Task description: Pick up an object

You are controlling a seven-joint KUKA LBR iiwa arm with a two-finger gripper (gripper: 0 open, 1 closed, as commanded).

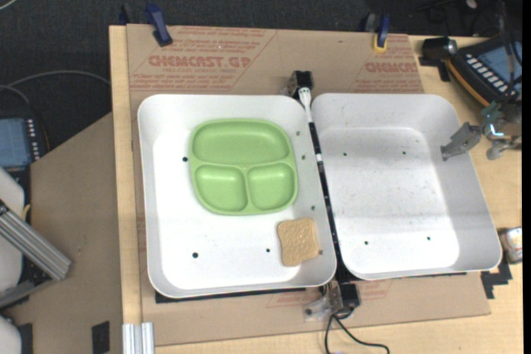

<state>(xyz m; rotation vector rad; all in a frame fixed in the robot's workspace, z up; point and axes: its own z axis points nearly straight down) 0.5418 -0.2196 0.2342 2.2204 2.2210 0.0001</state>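
The end effector point(461, 142) is seen at the right edge of the right bin point(398, 261); whether it is apart or together cannot be told. A green divided plate point(243, 165) and a tan cracker point(298, 240) are seen lying in the left bin point(166, 236).

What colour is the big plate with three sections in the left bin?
Light green, seen in the camera view: the divided plastic plate.

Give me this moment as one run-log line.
gripper: over right bin's right rim, nothing held | green plate: left bin, untouched | cracker: left bin, below plate | pick: not started
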